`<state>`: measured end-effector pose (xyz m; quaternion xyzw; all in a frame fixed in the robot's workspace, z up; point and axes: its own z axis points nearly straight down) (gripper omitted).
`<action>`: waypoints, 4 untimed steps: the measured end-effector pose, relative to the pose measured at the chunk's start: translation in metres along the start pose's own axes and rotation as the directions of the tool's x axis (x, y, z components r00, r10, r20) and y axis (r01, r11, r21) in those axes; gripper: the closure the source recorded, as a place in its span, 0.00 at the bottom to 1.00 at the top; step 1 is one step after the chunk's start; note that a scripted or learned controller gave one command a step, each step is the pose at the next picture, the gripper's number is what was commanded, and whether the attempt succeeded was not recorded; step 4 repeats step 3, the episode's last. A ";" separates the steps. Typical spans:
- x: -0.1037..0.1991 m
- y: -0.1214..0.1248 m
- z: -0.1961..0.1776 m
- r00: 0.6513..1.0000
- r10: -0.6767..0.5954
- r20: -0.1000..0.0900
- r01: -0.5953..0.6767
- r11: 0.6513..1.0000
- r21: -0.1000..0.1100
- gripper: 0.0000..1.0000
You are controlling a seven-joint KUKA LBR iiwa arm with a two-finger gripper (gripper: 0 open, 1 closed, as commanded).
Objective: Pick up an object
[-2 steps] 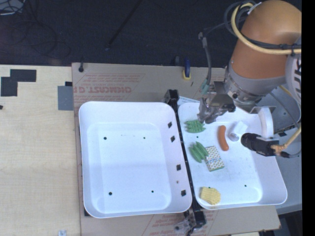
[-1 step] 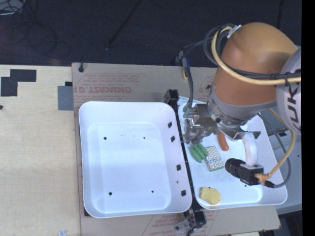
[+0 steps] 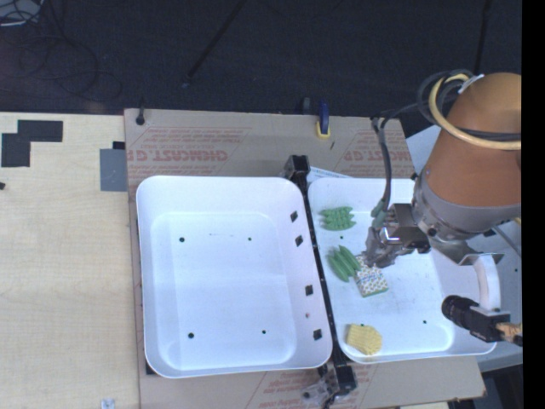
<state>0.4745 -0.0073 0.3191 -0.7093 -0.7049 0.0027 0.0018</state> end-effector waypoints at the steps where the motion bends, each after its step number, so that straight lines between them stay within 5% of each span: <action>1: 0.024 0.033 -0.055 1.000 -0.009 -0.001 0.009 1.000 -0.010 1.00; 2: 0.059 0.000 -0.024 1.000 -0.010 -0.001 0.010 1.000 0.001 1.00; 3: 0.002 0.001 -0.022 1.000 -0.002 0.000 0.002 1.000 -0.002 1.00; 4: 0.002 0.001 -0.022 1.000 -0.002 0.000 0.002 1.000 -0.002 1.00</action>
